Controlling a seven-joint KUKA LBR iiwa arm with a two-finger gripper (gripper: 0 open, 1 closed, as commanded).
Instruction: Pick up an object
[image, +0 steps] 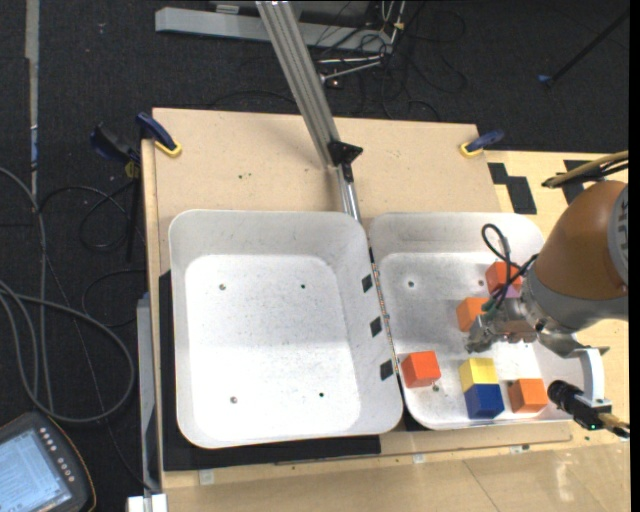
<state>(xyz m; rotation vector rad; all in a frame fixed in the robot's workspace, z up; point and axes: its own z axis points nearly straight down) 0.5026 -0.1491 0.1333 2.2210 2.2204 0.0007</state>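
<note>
Reaching in from the right, the grey arm (590, 262) with its orange band hangs over the right-hand white bin (430, 245); its gripper (487, 338) sits low over the bin floor near the middle of that bin, and whether it is open, closed or gripping anything cannot be told from this slant, since the wrist hides most of it. Just beside the gripper, on its left, lies an orange block (469, 313); a second orange block (499, 274) shows partly behind the black cable (497, 250) that loops off the wrist; neither can be seen to be gripped. Along the bin's near edge lie four more blocks; an orange cube (421, 368) towards the left, a yellow cube (479, 373) touching a blue cube (484, 400) in front of it, and another orange block (527, 395) just beside the blue one on the right. The left-hand white bin (200, 250) lies alongside, the two bins touching at their inner rims; both rest on a tan bench board (250, 150).
</note>
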